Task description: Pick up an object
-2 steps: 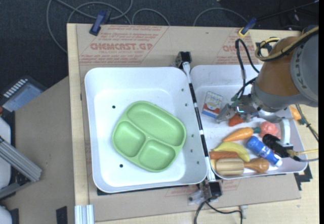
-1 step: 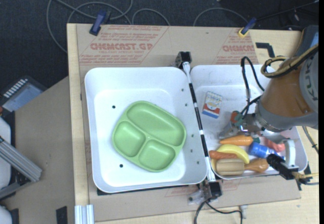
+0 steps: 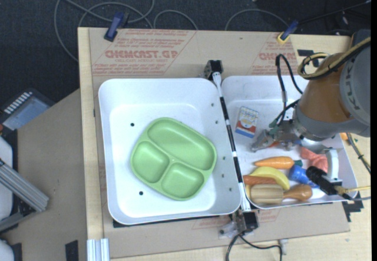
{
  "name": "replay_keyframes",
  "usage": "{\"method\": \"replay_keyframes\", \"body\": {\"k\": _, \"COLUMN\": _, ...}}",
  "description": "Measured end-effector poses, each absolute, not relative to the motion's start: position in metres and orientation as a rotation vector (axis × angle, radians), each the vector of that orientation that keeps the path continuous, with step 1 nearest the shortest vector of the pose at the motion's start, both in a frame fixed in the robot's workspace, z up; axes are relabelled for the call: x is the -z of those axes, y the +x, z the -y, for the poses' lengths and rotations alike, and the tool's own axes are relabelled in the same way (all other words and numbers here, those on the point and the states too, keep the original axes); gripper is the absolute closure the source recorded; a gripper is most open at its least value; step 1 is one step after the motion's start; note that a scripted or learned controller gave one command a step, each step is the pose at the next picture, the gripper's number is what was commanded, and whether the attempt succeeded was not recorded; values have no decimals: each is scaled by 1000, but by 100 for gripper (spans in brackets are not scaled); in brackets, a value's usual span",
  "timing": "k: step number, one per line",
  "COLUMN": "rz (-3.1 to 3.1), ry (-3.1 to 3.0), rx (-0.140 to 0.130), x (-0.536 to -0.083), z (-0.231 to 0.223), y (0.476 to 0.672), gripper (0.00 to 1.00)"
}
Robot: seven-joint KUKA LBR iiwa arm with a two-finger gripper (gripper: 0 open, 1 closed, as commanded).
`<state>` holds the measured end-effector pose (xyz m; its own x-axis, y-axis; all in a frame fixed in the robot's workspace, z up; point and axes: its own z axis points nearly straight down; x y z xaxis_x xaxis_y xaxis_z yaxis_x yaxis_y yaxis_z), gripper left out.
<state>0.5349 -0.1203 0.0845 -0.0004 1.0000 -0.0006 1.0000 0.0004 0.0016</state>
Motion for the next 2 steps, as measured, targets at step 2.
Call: {"method": "replay_keyframes", "body": {"k": 2, "rz": -2222, "ry": 2223, "rx": 1, "x": -84, "z": 128, "y": 575, "gripper": 0}}
